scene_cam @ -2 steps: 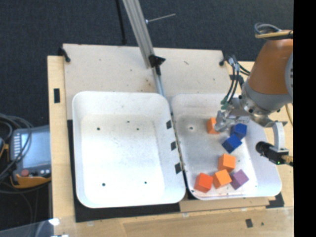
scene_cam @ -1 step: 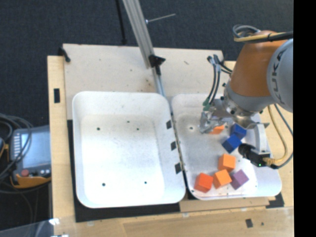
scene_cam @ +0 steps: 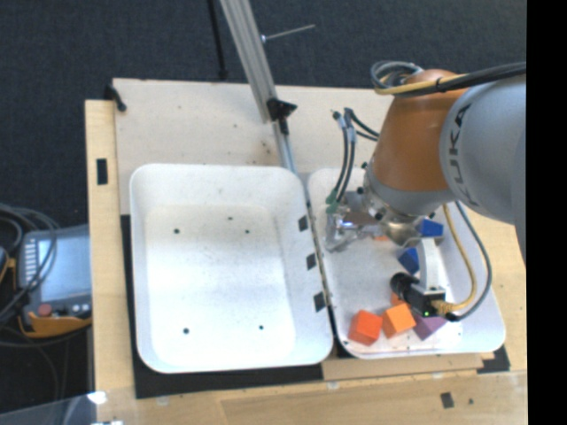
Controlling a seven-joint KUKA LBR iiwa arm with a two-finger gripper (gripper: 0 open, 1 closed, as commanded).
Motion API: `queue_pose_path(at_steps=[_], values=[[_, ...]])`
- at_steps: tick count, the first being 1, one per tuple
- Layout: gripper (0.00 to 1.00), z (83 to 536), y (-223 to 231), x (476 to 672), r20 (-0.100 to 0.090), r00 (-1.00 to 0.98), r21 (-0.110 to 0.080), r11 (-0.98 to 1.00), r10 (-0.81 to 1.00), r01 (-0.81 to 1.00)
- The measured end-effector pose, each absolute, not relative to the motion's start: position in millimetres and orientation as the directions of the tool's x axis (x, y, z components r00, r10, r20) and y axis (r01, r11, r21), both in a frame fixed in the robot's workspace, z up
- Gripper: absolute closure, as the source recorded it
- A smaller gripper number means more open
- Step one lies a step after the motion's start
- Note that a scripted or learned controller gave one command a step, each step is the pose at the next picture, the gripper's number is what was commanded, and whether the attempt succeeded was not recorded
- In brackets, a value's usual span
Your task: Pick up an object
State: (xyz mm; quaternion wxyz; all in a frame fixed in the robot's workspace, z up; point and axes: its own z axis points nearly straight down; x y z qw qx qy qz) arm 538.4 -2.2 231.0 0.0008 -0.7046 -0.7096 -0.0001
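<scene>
your landmark is the orange cube [scene_cam: 365, 327], which sits on the floor of the right bin [scene_cam: 363, 282], close to that bin's near wall. the gripper [scene_cam: 341, 231] hangs well beyond the cube, up toward the far half of the same bin and a little to the cube's left, close to the wall shared with the left bin [scene_cam: 221, 264]. from this slant the wrist crowds the tool, so you can't tell whether it is open or closed, and nothing can be seen held in it.

just to the right of the cube, nearly touching it, lies a second orange block [scene_cam: 400, 318], tilted a little. to the right of that again is a purple block [scene_cam: 431, 328]. beyond the cube and to its right, between it and the wrist, sits a blue block [scene_cam: 409, 259]. farther off the same way, a blue piece [scene_cam: 431, 228] peeks out from under the arm [scene_cam: 478, 149]; it is probably another block, though most of it is covered.

none of these things touches the gripper. the arm's grey and orange body covers the far right part of the bin.
</scene>
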Motion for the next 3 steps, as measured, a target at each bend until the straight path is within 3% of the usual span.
queue_pose_path(at_steps=[1, 2, 3], values=[[1.00, 234.4, 52.7, 513.2, 0.003, -0.008, -0.001, 0.008, 1.000, 1.000], [1.00, 231.8, 96.6, 506.9, 0.002, -0.008, -0.002, 0.008, 1.000, 1.000], [0.00, 232.0, 94.2, 507.4, 0.002, -0.001, -0.001, 0.001, 1.000, 1.000]])
